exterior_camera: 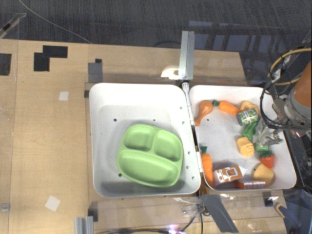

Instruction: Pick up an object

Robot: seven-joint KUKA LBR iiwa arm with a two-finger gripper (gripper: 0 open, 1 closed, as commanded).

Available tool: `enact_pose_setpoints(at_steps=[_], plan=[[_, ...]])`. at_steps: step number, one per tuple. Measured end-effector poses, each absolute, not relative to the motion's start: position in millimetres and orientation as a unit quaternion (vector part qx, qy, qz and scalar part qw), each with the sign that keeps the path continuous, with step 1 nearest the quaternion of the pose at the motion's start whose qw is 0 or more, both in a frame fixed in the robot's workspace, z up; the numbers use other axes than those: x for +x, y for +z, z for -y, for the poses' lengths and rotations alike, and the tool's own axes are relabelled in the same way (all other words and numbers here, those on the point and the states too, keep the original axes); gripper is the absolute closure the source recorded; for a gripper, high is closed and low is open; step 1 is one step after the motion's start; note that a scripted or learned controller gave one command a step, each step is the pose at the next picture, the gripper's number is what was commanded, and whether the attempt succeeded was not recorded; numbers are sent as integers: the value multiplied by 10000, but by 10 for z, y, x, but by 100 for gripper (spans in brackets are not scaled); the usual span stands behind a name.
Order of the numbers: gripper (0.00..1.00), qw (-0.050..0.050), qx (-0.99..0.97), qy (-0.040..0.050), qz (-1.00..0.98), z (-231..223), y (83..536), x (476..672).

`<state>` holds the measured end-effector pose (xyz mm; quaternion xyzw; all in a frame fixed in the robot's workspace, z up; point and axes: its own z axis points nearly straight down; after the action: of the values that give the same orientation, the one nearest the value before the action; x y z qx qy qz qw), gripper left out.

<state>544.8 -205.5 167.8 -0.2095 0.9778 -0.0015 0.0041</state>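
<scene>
The right bin [214, 130] holds several toy foods. Along its far side lie an orange drumstick [204, 110], a carrot [228, 107] and a green can [247, 116]. A yellow corn piece [246, 147] lies mid-right, with a green piece [250, 129] just above it. A red piece [267, 160] and a yellow fruit [263, 172] sit near the right front. My gripper [266, 137] hangs low over the right side of this bin, between the corn piece and the red piece. I see nothing lifted.
A green divided plate [151, 155] lies in the left bin [105, 130]. At the right bin's front lie a second carrot [207, 165], an orange-brown box [227, 175] and a red bar [251, 184]. A metal post [186, 55] stands behind the bins.
</scene>
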Motion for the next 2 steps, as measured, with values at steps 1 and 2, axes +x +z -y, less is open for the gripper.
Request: enact_pose_setpoints(at_steps=[1,2], plan=[[100,20,-4904,1,-8715,1867,1270,5060],[100,24,-6106,-8,-7920,1889,1396,4892]])
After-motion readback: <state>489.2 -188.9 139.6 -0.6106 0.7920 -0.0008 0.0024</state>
